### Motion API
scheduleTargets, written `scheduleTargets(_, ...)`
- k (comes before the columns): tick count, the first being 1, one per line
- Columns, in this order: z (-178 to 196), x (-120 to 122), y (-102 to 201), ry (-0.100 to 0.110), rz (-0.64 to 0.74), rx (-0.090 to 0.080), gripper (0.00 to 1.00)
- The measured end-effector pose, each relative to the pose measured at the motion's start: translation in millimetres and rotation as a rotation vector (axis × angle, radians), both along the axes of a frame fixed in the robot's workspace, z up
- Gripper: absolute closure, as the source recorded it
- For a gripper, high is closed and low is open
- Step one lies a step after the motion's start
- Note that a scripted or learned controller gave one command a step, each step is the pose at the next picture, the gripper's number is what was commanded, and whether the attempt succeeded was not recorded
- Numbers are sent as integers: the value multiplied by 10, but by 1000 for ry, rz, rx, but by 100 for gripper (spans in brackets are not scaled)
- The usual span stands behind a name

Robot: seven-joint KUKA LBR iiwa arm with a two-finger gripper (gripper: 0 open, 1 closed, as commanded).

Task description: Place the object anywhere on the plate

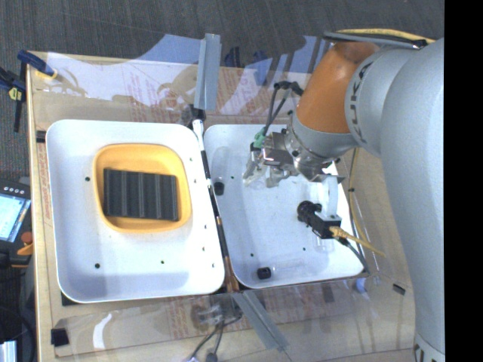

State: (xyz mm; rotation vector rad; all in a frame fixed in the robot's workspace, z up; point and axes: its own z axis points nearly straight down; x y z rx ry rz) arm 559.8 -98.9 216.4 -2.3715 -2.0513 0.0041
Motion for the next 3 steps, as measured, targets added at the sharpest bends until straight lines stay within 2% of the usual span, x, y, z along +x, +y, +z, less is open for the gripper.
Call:
scheduleTargets(1,-58,270,311,-5,186,-2,100)
scheduleTargets(2,-56,271,311,-5,186,-2,0)
scheduleTargets(3,-257,460,361,-4,174,-3,0)
